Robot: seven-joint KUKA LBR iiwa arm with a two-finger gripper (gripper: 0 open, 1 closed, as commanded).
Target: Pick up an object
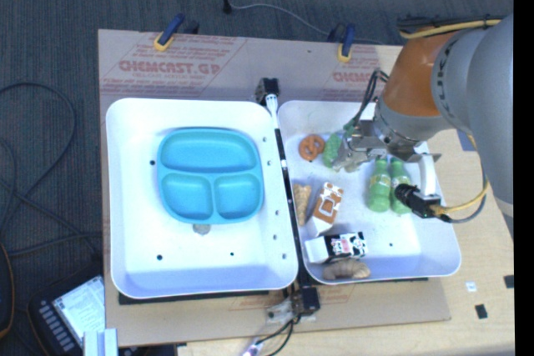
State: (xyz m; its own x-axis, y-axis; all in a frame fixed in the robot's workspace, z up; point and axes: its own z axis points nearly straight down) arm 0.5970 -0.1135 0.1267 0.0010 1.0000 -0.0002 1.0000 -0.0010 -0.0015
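- Two white bins side by side on the tabletop (150, 54), which is a brown board held by blue-and-yellow clamps (171, 29) at the far edge.
- Left bin (133, 263) carrying a blue divided plate (209, 173), three compartments, lying flat near the middle.
- Right bin (434, 258) crowded with small things.
- Arm (450, 71) reaching in from the right, orange band above the wrist, bent down over the far half of the right bin.
- Gripper (360, 152) down low among the green items, just beside a green piece (335, 147) at the bin's far left part.
- Gripper state: cannot tell, hidden under the wrist from this angle.
- Green bottle (380, 186) lying just right of the gripper, a second green shape touching it on its right side.
- Orange pretzel (311, 147) just left of the green piece, resting on the bin floor, apart from the gripper.
- Orange-and-white packet (327, 203) near the bin's middle, tilted, with a tan bread-like piece (301, 200) beside it against the left wall.
- Black-and-white carton (340, 246) at the near edge, possibly a small milk box, print too small to read.
- Brown lumpy item (346, 269) just in front of it, touching the near wall.
- Nothing visibly lifted off the bin floor.
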